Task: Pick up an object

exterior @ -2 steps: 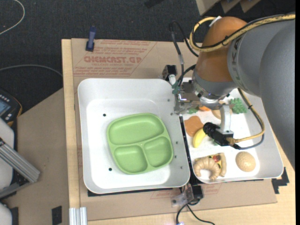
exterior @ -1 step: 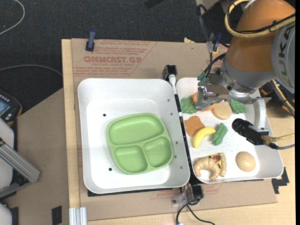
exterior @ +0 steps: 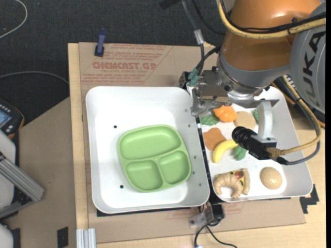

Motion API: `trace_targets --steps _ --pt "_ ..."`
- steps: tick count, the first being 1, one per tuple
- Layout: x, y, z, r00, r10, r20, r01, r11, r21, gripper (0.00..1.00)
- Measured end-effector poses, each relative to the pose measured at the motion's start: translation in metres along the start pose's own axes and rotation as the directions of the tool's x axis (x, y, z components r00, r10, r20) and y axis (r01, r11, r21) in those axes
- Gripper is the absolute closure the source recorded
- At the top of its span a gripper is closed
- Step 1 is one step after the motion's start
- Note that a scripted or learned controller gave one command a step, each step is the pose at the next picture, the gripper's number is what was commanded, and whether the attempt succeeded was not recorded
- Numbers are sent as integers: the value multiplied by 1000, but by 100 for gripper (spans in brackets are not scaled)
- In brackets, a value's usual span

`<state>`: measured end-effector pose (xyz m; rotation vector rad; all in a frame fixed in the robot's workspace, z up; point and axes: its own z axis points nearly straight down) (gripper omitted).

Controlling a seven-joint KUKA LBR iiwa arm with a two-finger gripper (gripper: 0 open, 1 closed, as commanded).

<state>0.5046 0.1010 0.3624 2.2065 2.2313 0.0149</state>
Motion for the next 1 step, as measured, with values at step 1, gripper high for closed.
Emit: trace_targets --steps 1 --pt "10 -25 -72 1000 8 2 -8 1000 2 100"
